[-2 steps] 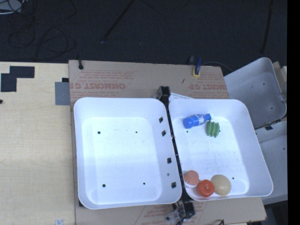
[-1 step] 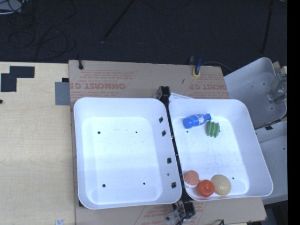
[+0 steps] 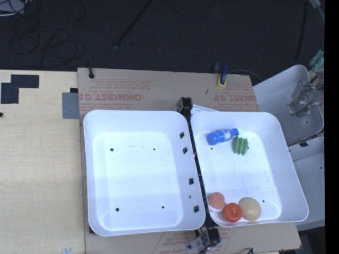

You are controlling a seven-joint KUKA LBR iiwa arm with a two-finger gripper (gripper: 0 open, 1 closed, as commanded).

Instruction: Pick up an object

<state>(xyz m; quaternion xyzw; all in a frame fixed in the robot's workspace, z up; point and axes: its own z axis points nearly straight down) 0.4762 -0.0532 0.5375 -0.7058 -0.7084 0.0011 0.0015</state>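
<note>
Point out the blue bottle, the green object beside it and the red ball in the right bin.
blue bottle [image 3: 222, 136], camera view, middle of its body
green object [image 3: 241, 145], camera view, its centre
red ball [image 3: 232, 212], camera view, top of its rounded surface

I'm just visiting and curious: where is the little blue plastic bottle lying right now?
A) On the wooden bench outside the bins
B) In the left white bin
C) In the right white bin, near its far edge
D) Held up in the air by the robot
C: the small blue plastic bottle lies on its side in the right white bin, towards the far edge, just beside the small green ridged object.
</note>
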